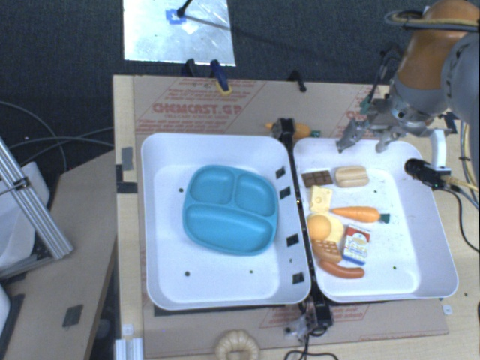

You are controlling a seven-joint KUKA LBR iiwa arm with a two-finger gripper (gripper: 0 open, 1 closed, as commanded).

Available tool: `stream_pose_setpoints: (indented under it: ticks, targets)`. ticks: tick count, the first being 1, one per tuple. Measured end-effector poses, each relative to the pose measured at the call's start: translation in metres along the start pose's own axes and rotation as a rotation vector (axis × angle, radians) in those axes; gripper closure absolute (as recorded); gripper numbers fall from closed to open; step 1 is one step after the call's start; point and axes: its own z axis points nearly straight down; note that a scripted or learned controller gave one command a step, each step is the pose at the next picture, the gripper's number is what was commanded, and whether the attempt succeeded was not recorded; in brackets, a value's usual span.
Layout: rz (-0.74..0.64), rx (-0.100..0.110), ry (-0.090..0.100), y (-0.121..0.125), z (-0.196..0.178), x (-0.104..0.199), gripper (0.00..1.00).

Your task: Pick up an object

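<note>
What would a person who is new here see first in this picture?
First, the big blue plate with three sections, alone in the left bin. Next, the toy food in the right bin, with an orange carrot in its middle. The gripper hangs open above that bin's far edge.

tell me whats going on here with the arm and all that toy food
A grey and orange robot arm reaches in from the right, its gripper open over the far edge of the right bin and holding nothing. That bin holds toy food: a bread roll, a chocolate bar, a carrot, a sausage and a small carton. The left bin holds a blue divided plate.
</note>
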Motion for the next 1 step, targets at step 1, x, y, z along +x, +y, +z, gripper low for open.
stream_pose_setpoints:
  ticks: [1]
  targets:
    - [-0.002,-0.012,-0.001,0.0027,-0.0079,0.0003,0.00]
